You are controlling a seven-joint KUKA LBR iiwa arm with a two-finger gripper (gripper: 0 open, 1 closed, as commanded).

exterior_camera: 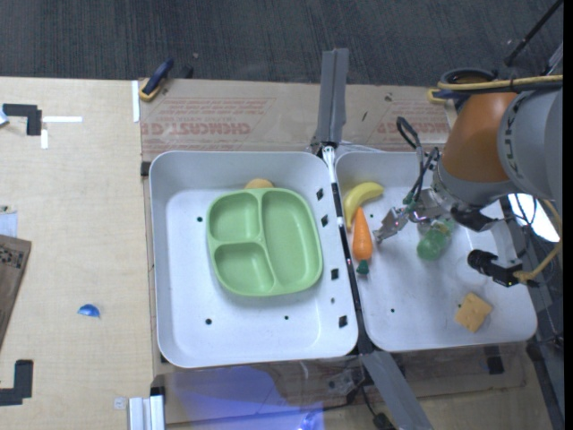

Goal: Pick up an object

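My gripper point(390, 224) hangs low over the right bin point(403, 330), in its left half. It is open with nothing between its fingers. An orange carrot point(361, 236) lies just left of it, against the bin's left wall. A yellow banana point(363, 193) lies behind the carrot. A green, rounded object point(433, 242) sits just right of the gripper, partly under the wrist. A tan cracker-like block point(474, 312) rests near the bin's front right corner.
The left bin point(179, 312) holds a green divided plate point(265, 240), with a small yellow-orange thing point(259, 184) peeking out behind it. The grey and orange arm point(488, 141) covers the right bin's back right corner. A divider wall point(345, 258) separates the bins.
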